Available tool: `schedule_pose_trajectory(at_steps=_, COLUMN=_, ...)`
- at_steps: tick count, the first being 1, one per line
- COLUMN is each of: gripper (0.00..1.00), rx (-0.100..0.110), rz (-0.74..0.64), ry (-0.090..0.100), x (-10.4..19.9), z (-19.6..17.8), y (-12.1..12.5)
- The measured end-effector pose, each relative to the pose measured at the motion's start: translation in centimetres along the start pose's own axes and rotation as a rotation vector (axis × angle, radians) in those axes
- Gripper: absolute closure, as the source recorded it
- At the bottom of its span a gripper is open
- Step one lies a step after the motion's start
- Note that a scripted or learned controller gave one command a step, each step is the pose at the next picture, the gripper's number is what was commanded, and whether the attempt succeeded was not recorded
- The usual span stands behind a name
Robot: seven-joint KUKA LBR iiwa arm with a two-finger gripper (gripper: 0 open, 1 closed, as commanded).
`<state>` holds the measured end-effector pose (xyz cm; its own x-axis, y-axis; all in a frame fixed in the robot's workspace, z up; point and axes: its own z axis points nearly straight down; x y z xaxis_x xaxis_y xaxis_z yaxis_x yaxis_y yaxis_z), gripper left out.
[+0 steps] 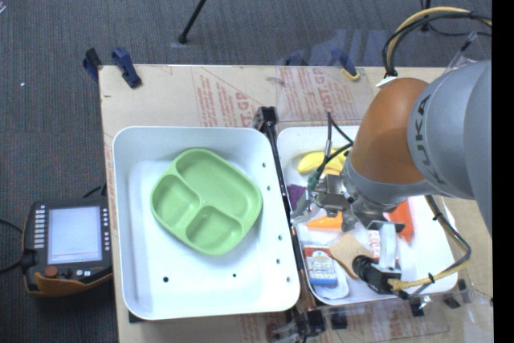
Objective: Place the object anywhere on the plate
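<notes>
The object to be moved is not picked out yet. It is somewhere in the clutter of the right bin [450, 257], and the gripper [328, 203] hangs over that heap. The wrist hides it too much for me to tell whether it is open or closed, and I see nothing held in it.

Just beyond the gripper lies a yellow banana-shaped piece [313, 162]. It looks light, smooth and rounded, so I'd take it across its middle. Close beside the gripper is a small orange piece [325, 222]. Nearer me are a flat tan piece [347, 253] and a little printed packet [321, 267]. The packet is probably light and stiff enough, but it lies flat and would be awkward to pinch except by its edges. Its label is too small to read.

The green plate [207, 201] has three compartments and sits well off to the gripper's far side in the left bin [128, 253], with nothing on it.

The cardboard on the worktop [225, 92] carries red printing I can't make out. A handheld screen unit [71, 241] rests left of the bench.
</notes>
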<state>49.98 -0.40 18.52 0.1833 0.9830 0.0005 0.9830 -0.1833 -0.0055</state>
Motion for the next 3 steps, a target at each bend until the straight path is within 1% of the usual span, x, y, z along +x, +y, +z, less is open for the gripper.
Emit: schedule_pose_trajectory(at_steps=3, gripper=0.0, rx=0.0, rz=0.0, ry=0.0, x=0.0, z=0.0, y=0.0)
